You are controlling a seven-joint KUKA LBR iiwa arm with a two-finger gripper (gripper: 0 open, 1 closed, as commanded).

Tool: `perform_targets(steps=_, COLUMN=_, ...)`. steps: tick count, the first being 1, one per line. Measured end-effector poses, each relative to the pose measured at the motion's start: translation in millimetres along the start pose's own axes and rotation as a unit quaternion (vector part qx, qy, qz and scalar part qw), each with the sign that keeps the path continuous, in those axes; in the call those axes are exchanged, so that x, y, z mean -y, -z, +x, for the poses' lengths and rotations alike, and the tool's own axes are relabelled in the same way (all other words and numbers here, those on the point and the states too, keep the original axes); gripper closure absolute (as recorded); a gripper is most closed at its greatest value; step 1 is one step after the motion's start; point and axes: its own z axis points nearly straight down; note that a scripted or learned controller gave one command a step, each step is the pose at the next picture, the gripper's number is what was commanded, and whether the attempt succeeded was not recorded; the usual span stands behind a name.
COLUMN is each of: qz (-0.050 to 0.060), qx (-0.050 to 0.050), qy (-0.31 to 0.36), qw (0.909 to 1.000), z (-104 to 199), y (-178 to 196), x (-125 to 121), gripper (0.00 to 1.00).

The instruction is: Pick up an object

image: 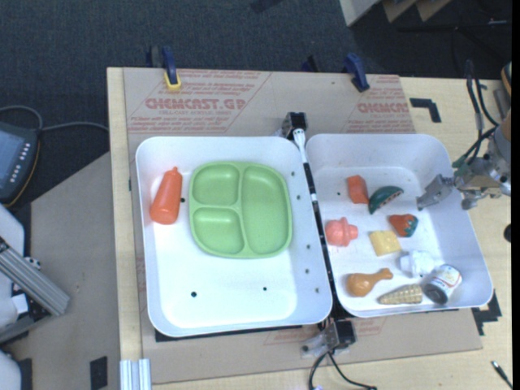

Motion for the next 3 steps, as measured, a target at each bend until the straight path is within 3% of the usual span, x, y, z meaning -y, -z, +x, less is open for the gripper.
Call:
perform_targets(steps=1, qz=-0.007, qx=0.002, qy=0.002, qw=1.0, z=0.6, y=8.5, x=-3.5, gripper=0.0)
perform_targets(steps=3, qz=-0.005, qx=0.0, qy=0.002, qw=1.0, z=-1.9, y=-77.9, x=-11.0, gripper=0.0)
